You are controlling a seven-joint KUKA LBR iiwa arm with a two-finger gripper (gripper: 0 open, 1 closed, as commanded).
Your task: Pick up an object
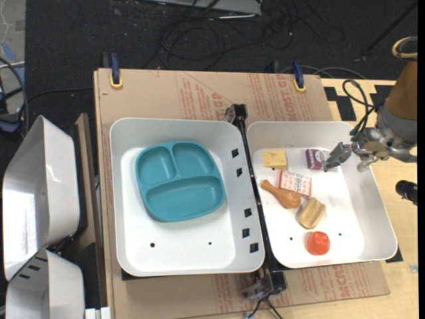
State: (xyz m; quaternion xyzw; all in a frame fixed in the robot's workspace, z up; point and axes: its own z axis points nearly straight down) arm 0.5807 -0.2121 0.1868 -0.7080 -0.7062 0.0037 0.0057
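1. Nearest the lens, a red tomato-like toy sat at the front of the right bin.
2. Leftward, a teal divided plate lay in the left bin.
3. A yellow cheese block, pink packet, wooden spoon and bread piece clustered in the right bin.
4. A purple packet lay just beside the gripper, whose finger spread could not be told.

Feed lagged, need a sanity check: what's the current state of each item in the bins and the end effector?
Teal divided plate: flat, upright, in left bin.
Yellow block: lying free, right bin.
Purple packet: lying beside the end effector.
Pink-white packet: lying flat.
Wooden spoon: lying flat.
Tan bread: lying free.
Red tomato: resting free.
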